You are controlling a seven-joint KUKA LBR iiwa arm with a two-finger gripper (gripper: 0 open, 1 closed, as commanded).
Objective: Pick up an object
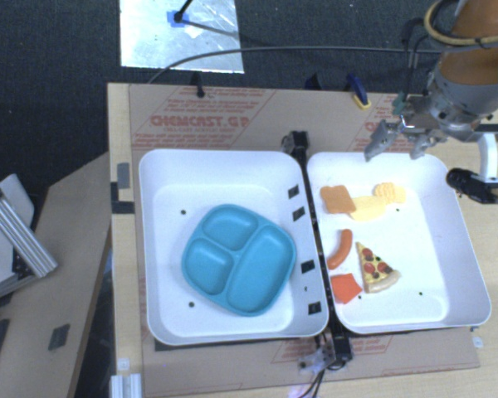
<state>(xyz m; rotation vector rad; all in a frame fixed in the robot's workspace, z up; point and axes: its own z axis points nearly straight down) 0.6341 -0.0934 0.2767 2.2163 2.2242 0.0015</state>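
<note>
Here, my gripper (pixel 400 146) hangs above the far rim of the right bin (pixel 461 222), fingers spread apart and holding nothing. Below lie toy foods: a toast slice (pixel 338 199), a sausage (pixel 339 248), a pizza wedge (pixel 375 268). All look light, stiff, slick plastic; the sausage seems best pinched across its narrow middle.

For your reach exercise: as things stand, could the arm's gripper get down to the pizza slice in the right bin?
Probably yes. The gripper hangs open over the right bin's far rim, and the pizza slice lies flat with nothing over it; only the sausage lies close beside it.
</note>
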